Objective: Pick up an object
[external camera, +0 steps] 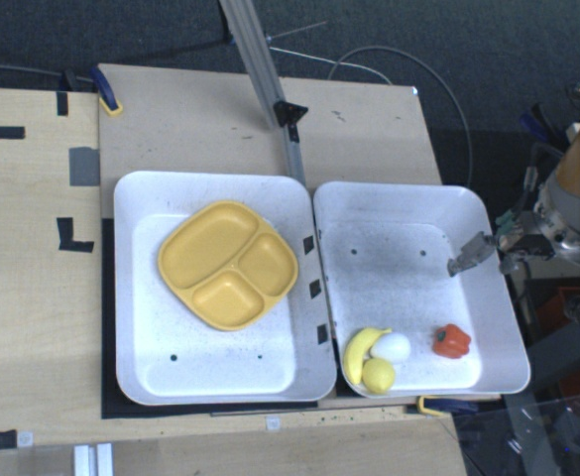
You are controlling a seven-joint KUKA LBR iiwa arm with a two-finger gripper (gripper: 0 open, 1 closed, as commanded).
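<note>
Sitting well below gripper [471, 256]: red pepper [452, 341], untouched; gripper grip state unclear.

The right bin [408, 206] has a bare floor across its upper and middle parts; its lower edge is crowded by a banana [358, 350], a white egg-like item [393, 346], a lemon [379, 374] and a red pepper [452, 341]. In the left bin [131, 296], a yellow divided tray [228, 264] takes the centre, leaving a bare strip along the lower frame side.
</note>
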